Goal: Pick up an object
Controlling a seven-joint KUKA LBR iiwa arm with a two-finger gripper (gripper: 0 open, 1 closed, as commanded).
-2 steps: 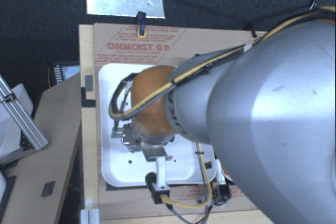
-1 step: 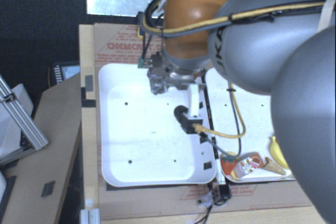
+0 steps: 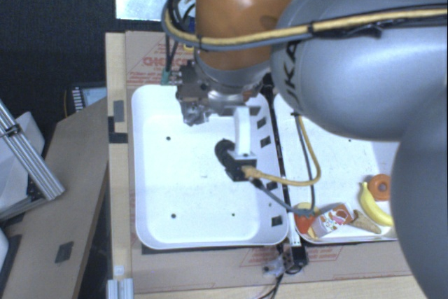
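Overhead, the arm is stretched in from the right across both bins, and its orange band is seen bulking above the far edge of the left bin. The gripper is pointed downward beneath that band, over the far part of the left bin, near its back wall. Whether the gripper is open or closed cannot be told from this angle.

The things to be picked are gathered in the right bin, in its near corner, well apart from the gripper. A banana is laid there, with an orange thing just beyond it. A packet, red and white, is set beside a tan cone. A red thing is tucked against the bin's near-left wall, touching the packet.
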